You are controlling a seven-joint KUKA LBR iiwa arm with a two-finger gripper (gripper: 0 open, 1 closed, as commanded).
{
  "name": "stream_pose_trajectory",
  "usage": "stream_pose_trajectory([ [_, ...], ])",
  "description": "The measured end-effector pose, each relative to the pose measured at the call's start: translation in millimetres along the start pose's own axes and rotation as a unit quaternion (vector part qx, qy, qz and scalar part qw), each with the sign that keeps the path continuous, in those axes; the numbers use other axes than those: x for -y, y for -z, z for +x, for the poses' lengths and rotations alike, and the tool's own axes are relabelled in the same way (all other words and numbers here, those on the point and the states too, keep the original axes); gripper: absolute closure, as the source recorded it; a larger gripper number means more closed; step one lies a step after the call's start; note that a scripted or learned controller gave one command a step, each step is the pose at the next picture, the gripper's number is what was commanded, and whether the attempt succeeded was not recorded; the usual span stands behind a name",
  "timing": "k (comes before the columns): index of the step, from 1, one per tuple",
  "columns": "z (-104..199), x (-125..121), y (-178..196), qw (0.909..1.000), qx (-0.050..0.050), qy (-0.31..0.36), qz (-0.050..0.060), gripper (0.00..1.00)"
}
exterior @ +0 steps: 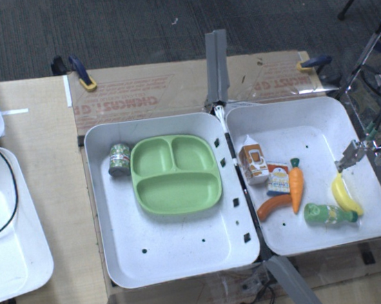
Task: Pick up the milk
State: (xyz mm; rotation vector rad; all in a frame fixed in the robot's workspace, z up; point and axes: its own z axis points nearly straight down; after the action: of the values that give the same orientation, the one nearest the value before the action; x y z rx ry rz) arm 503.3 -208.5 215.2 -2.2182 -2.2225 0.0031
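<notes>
- Since the milk carton (252,163) stands near the left wall of the right bin (311,119), room for a grasp is left mainly on its right.
- The hand (350,156) is seen at that bin's right edge, well apart from it; its opening cannot be told.
- A blue packet (278,180) and carrot (296,185) lie just beside the carton, so a clean approach is judged tight.

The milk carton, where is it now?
The milk lies in the right bin, near its left wall, just upper left of the carrot.
</notes>
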Motion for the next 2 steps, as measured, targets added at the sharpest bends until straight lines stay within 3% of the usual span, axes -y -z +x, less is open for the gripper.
stream_pose_trajectory([
  [1, 54, -42, -73, 0.9992, 0.0, 0.039, 0.0, 0.0],
  [2, 100, -89, -119, 0.9989, 0.0, -0.046, -0.004, 0.0],
])
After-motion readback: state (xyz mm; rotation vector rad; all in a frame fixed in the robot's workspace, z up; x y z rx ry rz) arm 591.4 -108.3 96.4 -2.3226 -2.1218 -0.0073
